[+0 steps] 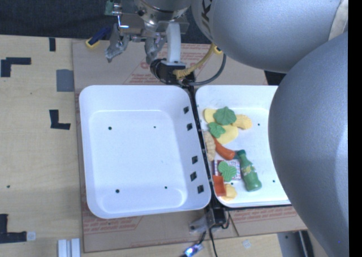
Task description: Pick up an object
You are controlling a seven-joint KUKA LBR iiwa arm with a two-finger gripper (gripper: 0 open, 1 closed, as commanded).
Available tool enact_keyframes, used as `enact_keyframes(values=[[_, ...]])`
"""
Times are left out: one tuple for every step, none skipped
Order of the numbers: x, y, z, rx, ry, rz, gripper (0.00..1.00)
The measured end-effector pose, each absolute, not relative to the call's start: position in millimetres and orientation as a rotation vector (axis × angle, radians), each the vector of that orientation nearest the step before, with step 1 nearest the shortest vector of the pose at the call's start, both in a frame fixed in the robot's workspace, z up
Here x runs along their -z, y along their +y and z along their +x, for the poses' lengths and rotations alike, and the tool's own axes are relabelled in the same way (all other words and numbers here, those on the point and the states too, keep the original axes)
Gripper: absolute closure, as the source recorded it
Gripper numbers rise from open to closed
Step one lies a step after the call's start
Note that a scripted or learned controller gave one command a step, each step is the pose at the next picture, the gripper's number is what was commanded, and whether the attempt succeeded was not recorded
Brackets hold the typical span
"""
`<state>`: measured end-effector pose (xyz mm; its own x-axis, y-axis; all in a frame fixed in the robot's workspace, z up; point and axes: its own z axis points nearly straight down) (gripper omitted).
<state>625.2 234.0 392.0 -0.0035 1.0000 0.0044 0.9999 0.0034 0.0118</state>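
The arm is up high, past the far edge of the bins, so the picking up has not started yet. Its jaws [131, 51] hang over the brown worktop [34, 137], spread apart, with nothing between them.

The things to pick are all in the right bin [260, 94], bunched along its left side. There is a green bottle [249, 172], an orange carrot [223, 149], some yellow pieces [229, 133], a green leafy toy [224, 115] on top of them, and a small card with a green picture [227, 171].

Next, I think the arm has to swing over the right bin and come down on one toy. The bottle looks easiest, since it lies a bit apart on its right side. The other toys touch each other and sit close to the bin's wall, so there is little room for the jaws there. The left bin [136, 148] has lots of open room.
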Motion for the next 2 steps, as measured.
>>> enact_keyframes(values=[[-543, 233, 659.4, -0.019, 2.219, 2.214, 1.00], [-363, 233, 602.9, 0.027, 2.229, 2.226, 1.00]])
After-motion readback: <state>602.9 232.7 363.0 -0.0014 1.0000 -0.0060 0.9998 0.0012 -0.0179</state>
